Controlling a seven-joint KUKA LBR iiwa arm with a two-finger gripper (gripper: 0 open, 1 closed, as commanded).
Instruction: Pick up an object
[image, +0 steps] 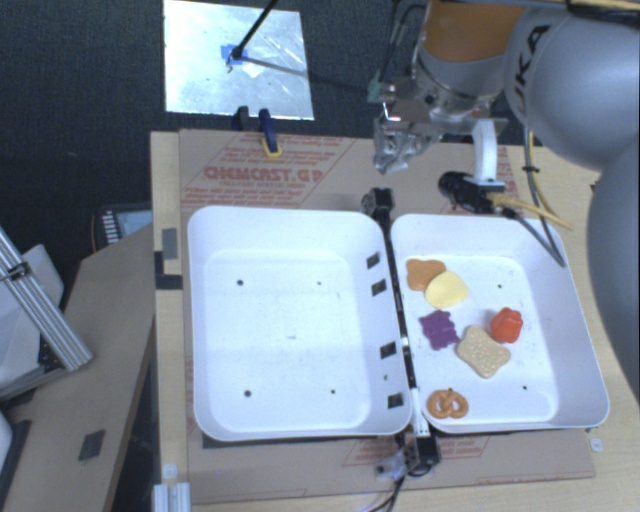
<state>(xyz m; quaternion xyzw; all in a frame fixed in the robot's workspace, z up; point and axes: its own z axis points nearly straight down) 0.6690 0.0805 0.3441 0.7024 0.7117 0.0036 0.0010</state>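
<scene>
The gripper (398, 152), its state impossible to tell, is hovering above the far rim of the right bin (570, 300), while the orange piece (425, 272), yellow piece (447, 290) and pretzel (446, 404) are lying below it, nearer the camera.

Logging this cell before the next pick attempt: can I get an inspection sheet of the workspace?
Surface: bench bearing left bin and right bin, side by side.
Job's things: in the right bin, orange piece, yellow piece, purple piece, red piece, toast-like piece, pretzel.
Clutter: nothing seen.
Grippers: gripper raised beyond the bins' far edge.
Cables: wires near the right bin's far rim.
Surroundings: foil sheet; aluminium rail.
</scene>
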